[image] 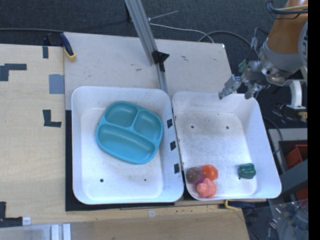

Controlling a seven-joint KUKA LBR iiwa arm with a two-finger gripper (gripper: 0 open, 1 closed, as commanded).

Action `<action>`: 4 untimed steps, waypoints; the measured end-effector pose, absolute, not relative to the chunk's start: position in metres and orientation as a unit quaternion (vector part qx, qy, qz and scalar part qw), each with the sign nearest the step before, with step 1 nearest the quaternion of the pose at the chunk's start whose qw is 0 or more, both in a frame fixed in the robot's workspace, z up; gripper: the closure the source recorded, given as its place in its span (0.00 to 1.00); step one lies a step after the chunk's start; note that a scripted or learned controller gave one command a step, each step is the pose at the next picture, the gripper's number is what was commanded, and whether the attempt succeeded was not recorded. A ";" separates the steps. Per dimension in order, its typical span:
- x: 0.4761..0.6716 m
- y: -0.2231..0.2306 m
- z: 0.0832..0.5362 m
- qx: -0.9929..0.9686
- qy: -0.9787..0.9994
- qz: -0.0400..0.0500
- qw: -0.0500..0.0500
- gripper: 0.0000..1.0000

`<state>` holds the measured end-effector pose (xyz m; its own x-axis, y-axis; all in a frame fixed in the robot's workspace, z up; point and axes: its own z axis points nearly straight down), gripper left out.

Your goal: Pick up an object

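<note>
In the right bin (225, 134), near its front edge, lie a dark purple round object (194, 174), an orange one (210, 172) and a pink one (205, 188), all touching each other. A small dark green object (246, 171) sits apart near the bin's front right corner. My gripper (236, 88) hangs over the far right rim of the right bin, well away from all these objects. Its fingers are spread apart with nothing between them.
A blue sectioned plate (130, 132) lies in the left bin (85, 149). A slanted metal pole (145, 29) rises from behind the bins' shared wall. Cables run across the bench top behind the right bin.
</note>
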<state>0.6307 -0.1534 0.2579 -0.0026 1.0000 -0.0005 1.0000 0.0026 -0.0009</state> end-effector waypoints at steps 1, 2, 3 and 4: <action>0.631 -0.154 0.258 -0.706 -0.708 0.001 0.000 0.00; 0.631 -0.148 0.213 -0.706 -0.708 0.002 0.002 0.00; 0.634 -0.142 0.167 -0.706 -0.708 0.002 0.002 0.00; 0.640 -0.147 0.108 -0.706 -0.708 0.003 0.002 0.00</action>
